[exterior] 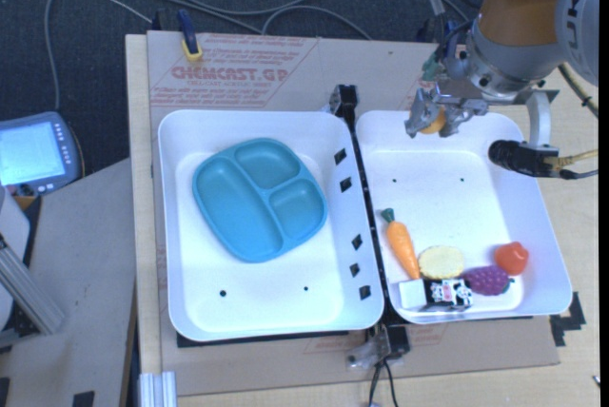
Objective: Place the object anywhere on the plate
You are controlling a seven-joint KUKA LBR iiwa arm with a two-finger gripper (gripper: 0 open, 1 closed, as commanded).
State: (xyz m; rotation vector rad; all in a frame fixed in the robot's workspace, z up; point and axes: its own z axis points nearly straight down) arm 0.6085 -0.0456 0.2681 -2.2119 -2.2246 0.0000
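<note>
**Yellow-orange piece pinched over the right bin**

Blue, three-compartment plate (260, 198) lies in the left bin (181, 234). Over the far edge of the right bin (533, 205), the gripper (436, 122) hangs with its fingers closed on a small yellow-orange object (435, 122), well apart from the plate. At the right bin's near end lie a toy carrot (402, 245), a yellow slice (442, 261), purple grapes (486, 280), a red fruit (512, 256) and a small black-and-white box (437, 293).
</note>
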